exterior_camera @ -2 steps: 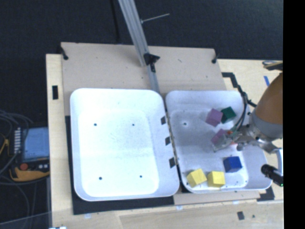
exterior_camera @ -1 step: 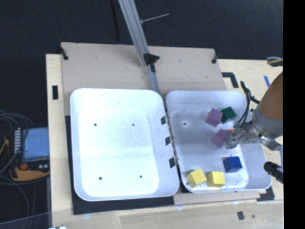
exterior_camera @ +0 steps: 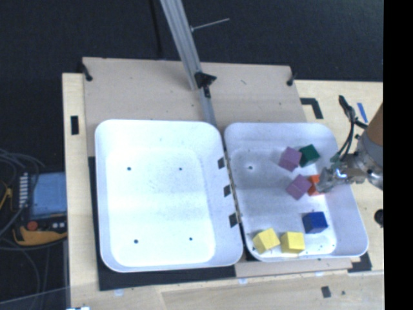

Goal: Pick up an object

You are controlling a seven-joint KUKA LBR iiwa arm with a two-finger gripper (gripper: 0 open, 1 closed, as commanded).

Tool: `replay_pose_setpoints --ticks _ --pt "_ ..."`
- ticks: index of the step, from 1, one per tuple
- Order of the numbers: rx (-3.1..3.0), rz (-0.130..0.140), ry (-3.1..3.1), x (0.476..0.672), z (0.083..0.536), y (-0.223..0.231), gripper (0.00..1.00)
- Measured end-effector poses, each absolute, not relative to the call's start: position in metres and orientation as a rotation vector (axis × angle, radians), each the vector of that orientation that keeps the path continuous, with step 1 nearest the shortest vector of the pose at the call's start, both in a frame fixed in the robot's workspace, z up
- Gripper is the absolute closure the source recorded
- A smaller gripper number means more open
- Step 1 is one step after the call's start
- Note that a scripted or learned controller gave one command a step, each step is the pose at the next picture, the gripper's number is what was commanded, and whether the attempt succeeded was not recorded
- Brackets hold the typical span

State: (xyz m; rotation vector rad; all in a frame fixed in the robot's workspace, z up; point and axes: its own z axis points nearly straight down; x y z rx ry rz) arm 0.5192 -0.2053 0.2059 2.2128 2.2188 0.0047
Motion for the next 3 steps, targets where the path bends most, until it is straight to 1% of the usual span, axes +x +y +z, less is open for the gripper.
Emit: replay_pose_setpoints --ticks 1,3 --pt "2.216 0.000 2.223 0.520 0.206 -0.206 1.00" --pt "2.210 0.006 2.229 0.529 0.231 -0.098 1.00"
